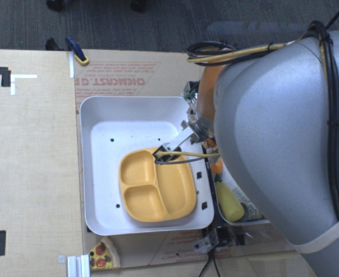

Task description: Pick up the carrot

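Big grey KUKA arm (279,137) with its orange band (207,91) covers most of the right side, reaching in from the right over the bench. The gripper (165,156) — dark, thin parts at the end of a metal wrist — sits low over the upper right edge of the yellow plastic divided plate (155,183), which has three compartments and lies in the left shallow white bin (100,154). Fingers are too small and dark to read, so I cannot tell how far apart they are or whether anything is between them. A thin yellowish cable (195,153) runs from the gripper back toward the arm. The carrot (216,166) is mostly hidden: just a small orange sliver peeks out at the arm's edge in the right bin, just above a yellow-green rounded fruit-like item (229,203) — shape, length and tip of the carrot cannot be made out. It lies well apart from the gripper, to its right. The bins rest on brown cardboard (117,77) with red print, on a pale wooden bench (31,154). A toy pizza slice (102,255) lies below the left bin.
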